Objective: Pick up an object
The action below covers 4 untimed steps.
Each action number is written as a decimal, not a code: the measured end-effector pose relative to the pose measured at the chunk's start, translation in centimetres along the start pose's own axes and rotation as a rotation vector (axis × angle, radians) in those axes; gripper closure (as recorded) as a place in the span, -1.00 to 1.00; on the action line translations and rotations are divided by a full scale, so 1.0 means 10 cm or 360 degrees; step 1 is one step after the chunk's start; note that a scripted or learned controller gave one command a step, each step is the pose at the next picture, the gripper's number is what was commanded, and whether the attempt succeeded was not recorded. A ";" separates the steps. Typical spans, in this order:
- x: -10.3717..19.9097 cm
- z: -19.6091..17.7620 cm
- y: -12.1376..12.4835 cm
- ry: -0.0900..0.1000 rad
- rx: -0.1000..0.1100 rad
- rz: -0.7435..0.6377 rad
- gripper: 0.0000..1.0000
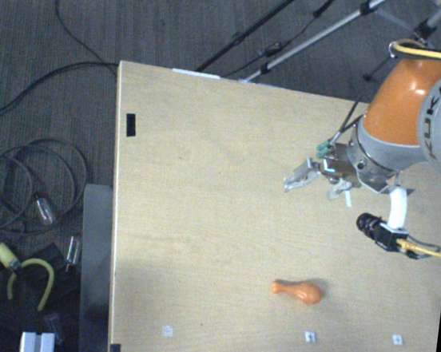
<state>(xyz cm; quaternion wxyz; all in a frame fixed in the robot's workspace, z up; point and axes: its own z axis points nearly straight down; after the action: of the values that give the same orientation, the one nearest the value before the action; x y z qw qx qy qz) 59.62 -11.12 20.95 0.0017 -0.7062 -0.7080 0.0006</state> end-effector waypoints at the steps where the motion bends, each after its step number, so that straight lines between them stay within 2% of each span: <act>1: -0.45 1.09 0.53 -0.0006 -0.0001 -0.0233 -1.00; 2: -0.26 1.26 0.72 -0.0007 -0.0003 -0.0377 -1.00; 3: -0.26 1.17 0.72 -0.0008 -0.0004 -0.0375 1.00; 4: -0.26 1.17 0.72 -0.0008 -0.0004 -0.0375 -1.00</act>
<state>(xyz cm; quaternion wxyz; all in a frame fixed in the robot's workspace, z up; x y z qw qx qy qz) 66.79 -13.71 9.21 -0.0008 -0.6180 -0.7862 0.0014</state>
